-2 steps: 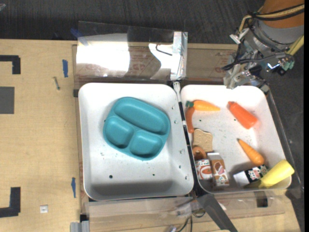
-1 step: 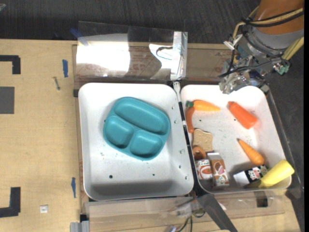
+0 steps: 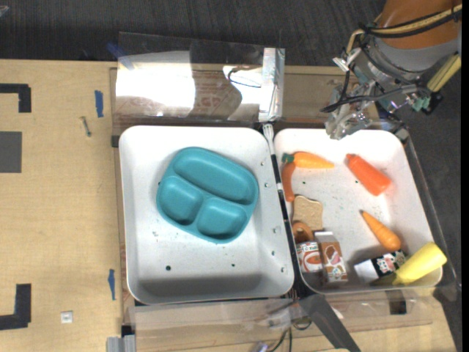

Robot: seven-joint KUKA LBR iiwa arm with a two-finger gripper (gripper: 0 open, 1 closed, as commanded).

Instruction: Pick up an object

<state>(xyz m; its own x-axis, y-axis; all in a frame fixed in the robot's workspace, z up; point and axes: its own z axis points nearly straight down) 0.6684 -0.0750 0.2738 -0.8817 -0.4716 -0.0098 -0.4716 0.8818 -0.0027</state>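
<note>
Starting at the left, a teal divided tray (image 3: 208, 193) is seen lying alone in the left bin (image 3: 139, 255), well apart from the arm. No grasp risk is posed by it unless it is chosen as the target; its broad, shallow form would likely be hard to pinch between two fingers.

Across the divider, the right bin (image 3: 344, 196) is crowded along its left and near sides. A small carrot (image 3: 313, 160) is laid near the far wall, a slice of bread (image 3: 308, 211) sits below it, and a small carton (image 3: 332, 260) is packed just beside other small items at the near edge. A descent here could be spoiled by neighbours being struck first, so that the target is nudged away.

Further right, an orange carrot piece (image 3: 368, 174) and another carrot (image 3: 381, 229) are lying with more bare floor around them; their rounded, tapered shapes could be rolled or squeezed out of a closing grip. A yellow banana-like piece (image 3: 421, 264) is pressed into the near right corner, where the bin wall could be hit.

The gripper (image 3: 350, 120) is held above the far edge of the right bin, nothing visibly in it; whether its fingers are apart or together cannot be told amid cables and glare. A descent from here could catch the rim.
</note>
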